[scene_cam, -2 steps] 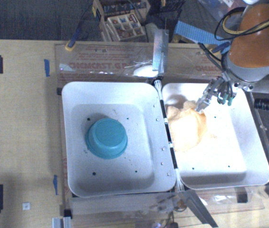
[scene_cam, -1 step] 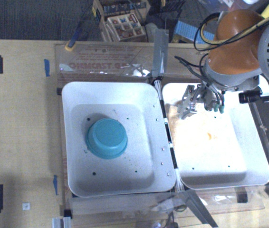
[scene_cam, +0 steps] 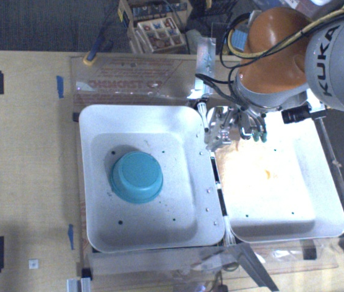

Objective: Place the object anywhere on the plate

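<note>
A: So, entry for this moment, largest items first. Tabletop (scene_cam: pixel 20 163) carries two shallow white bins side by side. Left bin (scene_cam: pixel 99 126) has a blue round dish (scene_cam: pixel 137 176) sitting left of its centre, looking like an upturned bowl; I take it for the plate named in the task, though that is my reading only.

B: Right bin?

A: Right bin (scene_cam: pixel 293 224) is washed out by glare. A small orange speck (scene_cam: pixel 268 174) lies near its middle. It may be the object, or a mark on the floor of the bin; too small to tell.

B: Arm position?

A: Arm (scene_cam: pixel 336 47) reaches in from the right, orange band above the wrist. The claw (scene_cam: pixel 233 129) hangs at the top left corner of the right bin, close to the wall between the two bins.

B: Claw state?

A: Cannot tell. The metal parts blur together under the glare, and I see nothing that I could name as held.

B: Progress?

A: Judgement: placing not done. Nothing rests on the blue dish, and the claw is well apart from it. Left to do, as I read it: secure the object, cross the dividing wall, and set it down on the dish.
</note>
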Robot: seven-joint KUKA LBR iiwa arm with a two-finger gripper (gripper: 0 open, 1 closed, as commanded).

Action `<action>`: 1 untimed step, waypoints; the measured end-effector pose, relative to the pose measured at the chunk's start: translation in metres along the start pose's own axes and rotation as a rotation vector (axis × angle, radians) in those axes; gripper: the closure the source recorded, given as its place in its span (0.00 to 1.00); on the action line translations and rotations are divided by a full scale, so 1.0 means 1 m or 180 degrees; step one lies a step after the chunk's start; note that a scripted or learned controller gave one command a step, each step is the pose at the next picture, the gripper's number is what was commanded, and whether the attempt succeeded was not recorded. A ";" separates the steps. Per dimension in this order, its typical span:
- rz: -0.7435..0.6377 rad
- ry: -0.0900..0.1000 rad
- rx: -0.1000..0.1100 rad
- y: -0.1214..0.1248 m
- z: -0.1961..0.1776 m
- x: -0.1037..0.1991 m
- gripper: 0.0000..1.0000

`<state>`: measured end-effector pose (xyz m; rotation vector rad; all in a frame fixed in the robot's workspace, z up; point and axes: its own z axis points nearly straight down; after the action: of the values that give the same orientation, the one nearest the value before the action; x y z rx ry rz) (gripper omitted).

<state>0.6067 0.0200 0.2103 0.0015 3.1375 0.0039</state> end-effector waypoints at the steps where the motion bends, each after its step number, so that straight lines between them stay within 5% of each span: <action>1: -0.0009 -0.0001 -0.0001 0.054 -0.011 0.009 1.00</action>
<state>0.5975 0.0742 0.2212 -0.0028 3.1371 0.0045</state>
